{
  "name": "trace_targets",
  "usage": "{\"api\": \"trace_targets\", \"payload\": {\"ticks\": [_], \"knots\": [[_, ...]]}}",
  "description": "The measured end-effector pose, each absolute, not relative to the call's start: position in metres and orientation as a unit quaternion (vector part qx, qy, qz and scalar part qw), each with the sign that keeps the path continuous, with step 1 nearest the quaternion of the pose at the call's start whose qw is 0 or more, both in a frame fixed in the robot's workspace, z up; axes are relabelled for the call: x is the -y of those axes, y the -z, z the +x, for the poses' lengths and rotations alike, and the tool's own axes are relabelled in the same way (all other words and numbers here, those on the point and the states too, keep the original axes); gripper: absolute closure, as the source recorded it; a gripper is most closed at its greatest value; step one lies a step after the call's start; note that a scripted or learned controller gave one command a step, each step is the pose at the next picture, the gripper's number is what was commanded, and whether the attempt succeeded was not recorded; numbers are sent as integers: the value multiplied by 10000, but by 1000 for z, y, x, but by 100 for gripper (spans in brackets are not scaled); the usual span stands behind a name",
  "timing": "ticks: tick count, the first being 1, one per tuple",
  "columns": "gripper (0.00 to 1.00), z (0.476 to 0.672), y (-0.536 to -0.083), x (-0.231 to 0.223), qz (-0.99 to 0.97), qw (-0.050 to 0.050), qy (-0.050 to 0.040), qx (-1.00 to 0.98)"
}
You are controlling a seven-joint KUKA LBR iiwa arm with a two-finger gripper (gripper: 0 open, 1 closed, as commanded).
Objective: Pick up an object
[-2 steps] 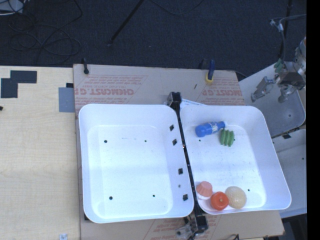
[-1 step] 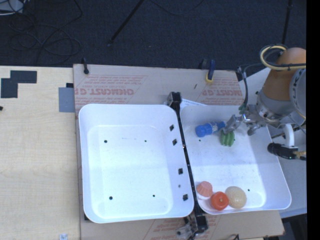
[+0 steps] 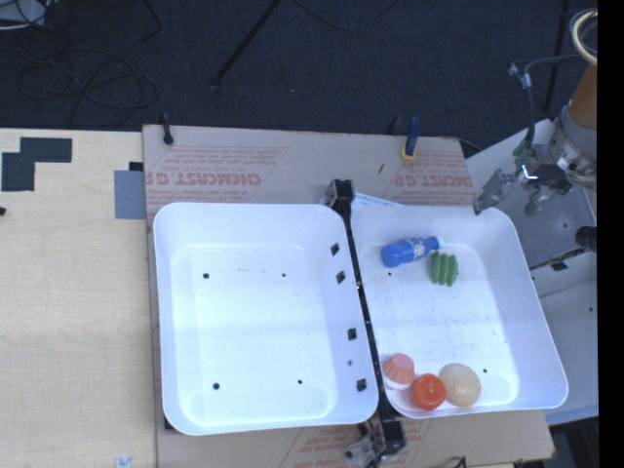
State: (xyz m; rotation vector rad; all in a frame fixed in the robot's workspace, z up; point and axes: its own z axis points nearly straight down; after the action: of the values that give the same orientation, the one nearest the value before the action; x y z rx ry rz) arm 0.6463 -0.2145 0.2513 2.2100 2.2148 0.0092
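Observation:
The right bin [image 3: 542, 331] holds several small objects. A blue bottle [image 3: 409, 252] lies on its side near the bin's far edge, and a green ridged piece [image 3: 445, 268] sits just to its right. At the near edge a pale pink round item [image 3: 398, 368], a red-orange ball [image 3: 427, 391] and a cream ball [image 3: 460, 384] cluster together. My gripper [image 3: 513, 194] hangs open beyond the bin's far right corner, above and to the right of the blue bottle, with nothing between its fingers.
The left bin [image 3: 252, 224] stands beside the right one, with a black divider strip [image 3: 353, 300] between them. Both rest on a cardboard sheet [image 3: 292, 169] over the wooden bench. A blue clamp [image 3: 411, 136] grips the sheet's far edge.

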Motion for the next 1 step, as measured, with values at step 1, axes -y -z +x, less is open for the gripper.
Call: {"api": "trace_targets", "payload": {"ticks": [1], "knots": [[0, 644, -241, 214, 7065, -1, 6, -7077]]}}
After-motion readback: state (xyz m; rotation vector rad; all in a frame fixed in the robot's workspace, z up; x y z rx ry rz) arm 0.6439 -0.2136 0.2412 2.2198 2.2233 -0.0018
